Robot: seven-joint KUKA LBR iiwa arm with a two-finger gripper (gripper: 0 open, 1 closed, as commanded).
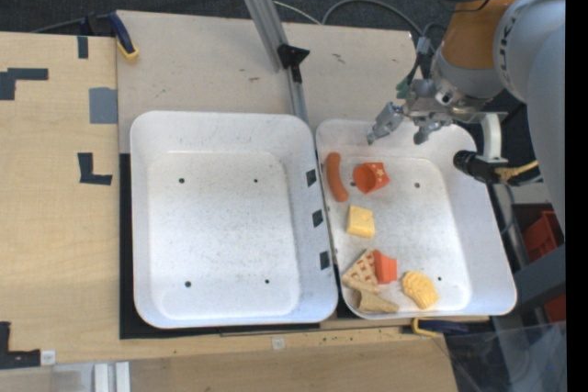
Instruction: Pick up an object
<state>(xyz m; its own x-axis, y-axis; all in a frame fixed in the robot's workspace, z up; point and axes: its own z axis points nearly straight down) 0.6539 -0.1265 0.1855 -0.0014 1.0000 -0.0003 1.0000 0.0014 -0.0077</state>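
Observation:
My gripper hangs open over the far rim of the right bin, with nothing between its fingers. Just below and left of it lie a red block and an orange sausage. A yellow cube sits in the bin's middle left. At the near left corner there is a cluster: a waffle-like wedge, a small red piece, a tan piece and a yellow corn-like piece.
The left bin lies beside the right one, their rims touching. A slanted metal pole rises behind the bins. Cables and a black fitting sit by the right bin's far right rim.

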